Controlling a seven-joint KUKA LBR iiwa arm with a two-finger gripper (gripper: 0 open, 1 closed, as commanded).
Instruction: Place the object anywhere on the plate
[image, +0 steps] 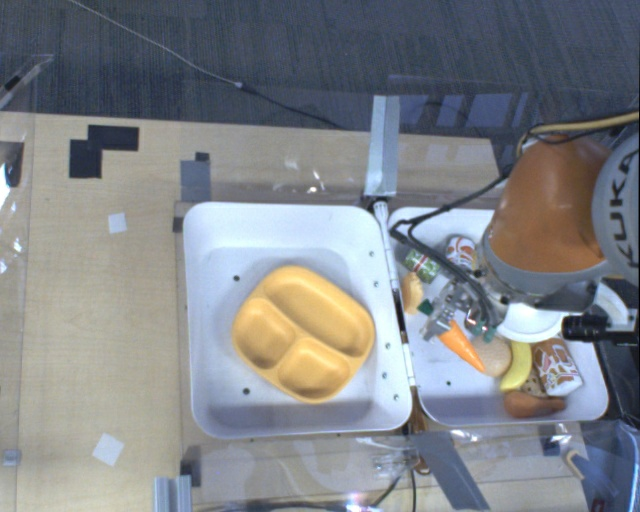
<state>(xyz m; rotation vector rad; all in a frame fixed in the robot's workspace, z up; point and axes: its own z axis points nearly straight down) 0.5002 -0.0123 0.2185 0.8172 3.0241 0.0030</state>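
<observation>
Carrot (461, 345), orange and tapered, lies in the right bin (590, 405) among other food, just beneath the hand (452, 312); whether the hand is open or closed on it I cannot tell. Nothing sits yet on the yellow three-part plate (303, 332) in the left bin (215, 300), so the whole carry looks left to do.

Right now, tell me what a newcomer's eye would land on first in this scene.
First comes the yellow plate with three compartments, lying tilted in the middle of the left bin. Next is the arm's big orange band looming over the right bin, with the gripper low among a clutter of toy food there: an orange carrot, a banana and a small can.
</observation>
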